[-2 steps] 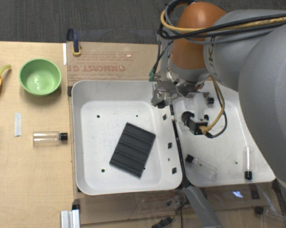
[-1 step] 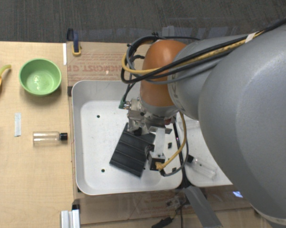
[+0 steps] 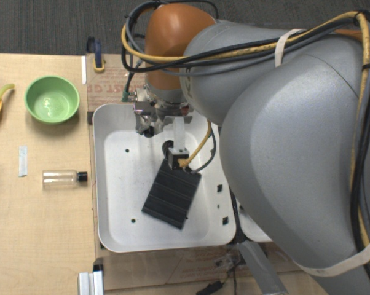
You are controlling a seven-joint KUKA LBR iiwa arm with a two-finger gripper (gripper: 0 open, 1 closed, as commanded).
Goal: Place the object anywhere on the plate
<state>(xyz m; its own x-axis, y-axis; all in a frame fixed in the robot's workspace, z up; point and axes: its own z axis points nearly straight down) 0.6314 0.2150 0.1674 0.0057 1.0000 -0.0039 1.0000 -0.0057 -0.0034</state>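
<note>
One gripper [image 3: 149, 123] over one white bin [image 3: 111, 226]
Left of that bin, your desk [image 3: 37, 238] bears one green bowl [image 3: 52, 99], one clear bottle [image 3: 64, 177]; gripper open or closed, you cannot tell.

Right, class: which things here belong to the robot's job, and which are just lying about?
Job: grey robot arm with orange band; shallow white bin under it.
Lying about: green plastic bowl; clear plastic bottle with black cap; blue clamp.

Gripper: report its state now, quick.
Gripper: cannot be told whether open or closed from this angle; it is over the left bin.
</note>
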